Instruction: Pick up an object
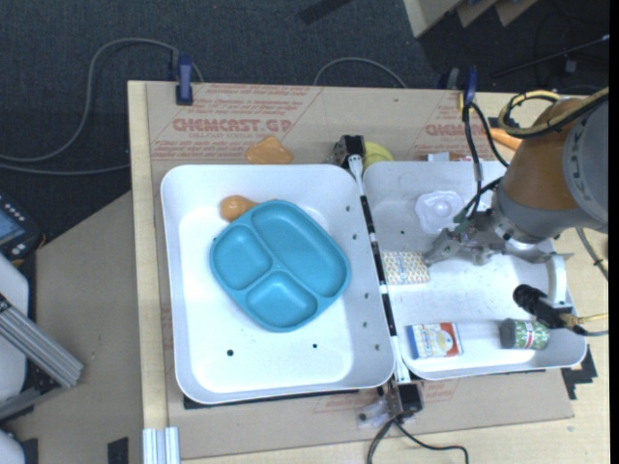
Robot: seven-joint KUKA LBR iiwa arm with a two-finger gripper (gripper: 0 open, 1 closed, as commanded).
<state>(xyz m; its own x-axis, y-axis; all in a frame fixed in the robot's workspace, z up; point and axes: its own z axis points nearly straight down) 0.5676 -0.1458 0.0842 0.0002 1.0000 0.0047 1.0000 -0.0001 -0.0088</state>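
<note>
Nearest the camera, along the front rim of the right bin [484,367], lie a small red-and-white packet [434,340] and a little green-labelled bottle [523,334] on its side, well apart from each other. A short way farther in, a patterned flat sachet [404,268] rests against the bin's left wall. Above that, the tool [464,245] hangs low over the bin floor, just right of the sachet and just below a clear plastic cup [437,206]. Whether its fingers are spread or closed cannot be made out from this angle, and nothing is visibly between them.

By my reading the step in hand is the approach: the arm [546,177] is down in the bin but no object is lifted. The sachet and the cup look like the closest candidates; the next move calls for centring over one of them and closing squarely, which may be awkward on something so flat.

Across the divider, the left bin [193,336] holds a blue divided tray [280,263] with an orange piece [235,206] just behind it. Beyond both bins the cardboard-covered surface [155,259] carries another orange item [268,151] and a yellow one [376,152], with blue clamps and cables over dark carpet at the far side.
</note>
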